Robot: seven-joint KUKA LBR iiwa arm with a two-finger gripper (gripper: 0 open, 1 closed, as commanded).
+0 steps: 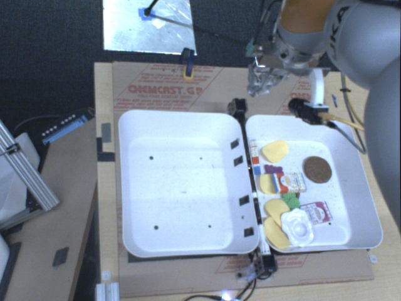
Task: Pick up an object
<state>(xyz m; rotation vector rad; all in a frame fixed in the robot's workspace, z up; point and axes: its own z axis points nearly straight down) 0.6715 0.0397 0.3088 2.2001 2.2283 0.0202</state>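
Observation:
My gripper [259, 88] hangs above the back edge of the right bin [351, 168], near the divide between the two bins, with nothing visibly held. Well below it, along the right bin's left side, lie the objects: a yellow chip-shaped piece [274, 150], a brown round disc [317, 169], a small red and white packet [292, 182], a purple piece [272, 168], a green piece [289, 199], a maroon-edged packet [318, 212], a white cup-like lid [297, 226] and more yellow pieces [274, 209].
The left bin [182, 187] stands beside the right one, joined by a black clip strip [244, 162]. A shiny metal sheet [149, 16] lies at the back left. A metal rail [25, 174] sits off the bench's left side. The grey arm [369, 36] fills the upper right.

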